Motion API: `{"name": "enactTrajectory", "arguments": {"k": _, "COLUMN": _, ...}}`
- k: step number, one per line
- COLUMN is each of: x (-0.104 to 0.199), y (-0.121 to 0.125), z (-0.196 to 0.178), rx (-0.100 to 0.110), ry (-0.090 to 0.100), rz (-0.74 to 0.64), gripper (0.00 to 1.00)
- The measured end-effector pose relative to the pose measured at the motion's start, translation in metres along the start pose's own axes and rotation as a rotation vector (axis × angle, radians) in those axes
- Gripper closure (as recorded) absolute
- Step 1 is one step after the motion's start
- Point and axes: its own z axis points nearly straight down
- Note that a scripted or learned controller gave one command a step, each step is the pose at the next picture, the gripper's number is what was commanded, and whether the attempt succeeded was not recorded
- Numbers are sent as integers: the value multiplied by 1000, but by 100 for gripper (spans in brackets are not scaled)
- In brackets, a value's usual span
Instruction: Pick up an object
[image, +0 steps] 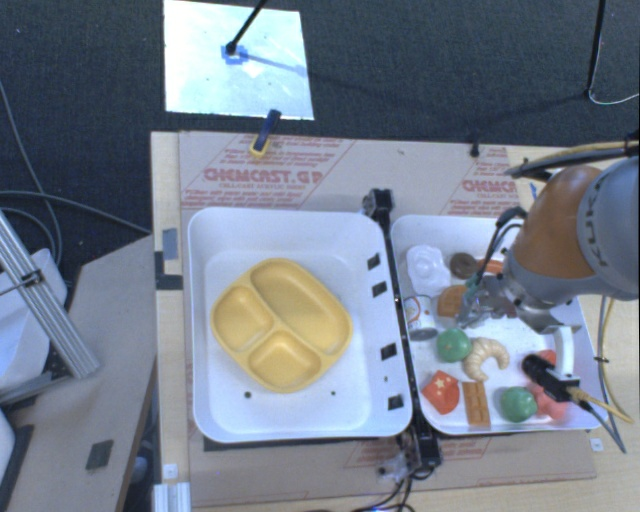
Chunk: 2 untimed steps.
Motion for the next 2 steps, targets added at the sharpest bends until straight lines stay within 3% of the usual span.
{"name": "enactTrajectory", "arguments": {"k": 1, "x": 0, "y": 0, "z": 0, "rx": 1, "ry": 0, "rz": 0, "gripper": 0}}
{"name": "enactTrajectory", "arguments": {"k": 2, "x": 12, "y": -71, "z": 11, "rx": 9, "ry": 0, "rz": 4, "gripper": 0}}
